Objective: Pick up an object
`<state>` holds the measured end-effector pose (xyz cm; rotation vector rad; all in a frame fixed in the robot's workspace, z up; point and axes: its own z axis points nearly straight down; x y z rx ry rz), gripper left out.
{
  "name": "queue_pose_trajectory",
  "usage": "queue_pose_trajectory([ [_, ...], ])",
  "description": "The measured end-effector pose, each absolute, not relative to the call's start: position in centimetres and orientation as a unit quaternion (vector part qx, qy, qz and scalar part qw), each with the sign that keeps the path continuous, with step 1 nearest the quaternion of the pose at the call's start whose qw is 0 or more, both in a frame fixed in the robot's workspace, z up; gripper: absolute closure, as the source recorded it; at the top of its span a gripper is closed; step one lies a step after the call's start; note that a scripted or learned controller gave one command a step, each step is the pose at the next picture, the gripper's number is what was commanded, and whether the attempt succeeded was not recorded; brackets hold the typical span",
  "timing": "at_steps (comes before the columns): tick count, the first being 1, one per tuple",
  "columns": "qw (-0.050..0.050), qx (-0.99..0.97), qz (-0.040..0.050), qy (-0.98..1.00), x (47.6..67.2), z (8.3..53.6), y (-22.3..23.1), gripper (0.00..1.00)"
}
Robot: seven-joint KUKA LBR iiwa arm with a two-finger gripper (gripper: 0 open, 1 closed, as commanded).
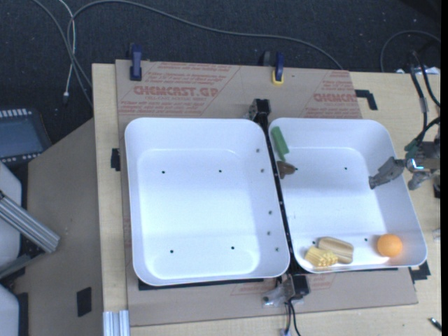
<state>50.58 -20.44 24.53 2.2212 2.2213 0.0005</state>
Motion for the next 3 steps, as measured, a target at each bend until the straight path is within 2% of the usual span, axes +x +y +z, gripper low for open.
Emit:
queue_pose_trajectory([
  [1,-0.002,0.706,-0.0008,0.709,50.8,19.6,-18.1,0.00],
  [2,0.001,0.706,0.0005,0.708,50.9,20.9,-18.2,1.00],
  [3,0.001,0.706,0.0007,0.708,50.9,21.9,-18.2,1.00],
])
